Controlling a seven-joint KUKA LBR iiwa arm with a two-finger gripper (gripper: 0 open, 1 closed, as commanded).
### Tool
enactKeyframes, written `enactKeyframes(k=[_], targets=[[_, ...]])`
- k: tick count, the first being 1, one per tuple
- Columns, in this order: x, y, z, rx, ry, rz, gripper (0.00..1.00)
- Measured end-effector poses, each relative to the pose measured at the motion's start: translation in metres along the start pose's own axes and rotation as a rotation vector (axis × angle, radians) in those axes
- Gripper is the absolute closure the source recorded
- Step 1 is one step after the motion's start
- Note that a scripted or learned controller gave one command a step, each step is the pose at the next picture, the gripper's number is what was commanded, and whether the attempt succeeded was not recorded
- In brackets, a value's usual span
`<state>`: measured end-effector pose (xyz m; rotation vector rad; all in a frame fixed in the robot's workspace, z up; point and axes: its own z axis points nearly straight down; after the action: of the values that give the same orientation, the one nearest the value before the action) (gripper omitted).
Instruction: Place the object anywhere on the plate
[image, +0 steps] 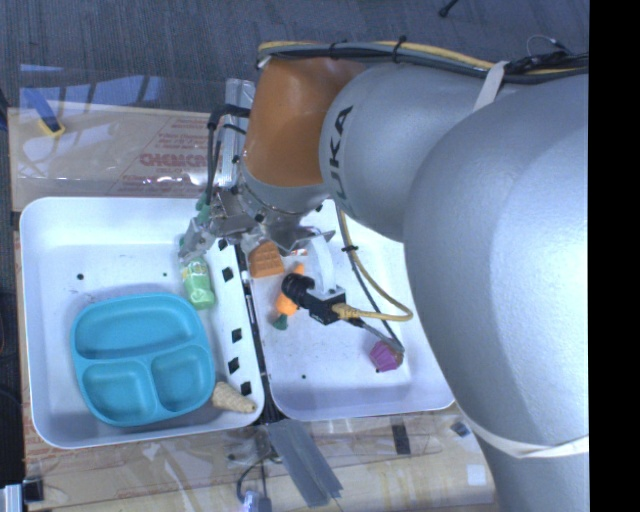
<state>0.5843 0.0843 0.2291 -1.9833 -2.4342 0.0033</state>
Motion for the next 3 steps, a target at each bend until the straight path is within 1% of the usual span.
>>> enactKeyframes(k=[1, 2, 3], targets=[[0.0042, -0.0385, 0.0388, 0.005, 0.0, 0.596, 0.0], [0.0044, -0.0383, 0.0297, 0.009, 0.001, 0.591, 1.0], [0.0045, -0.0384, 0.0297, 0.009, 0.0, 0.591, 0.0]])
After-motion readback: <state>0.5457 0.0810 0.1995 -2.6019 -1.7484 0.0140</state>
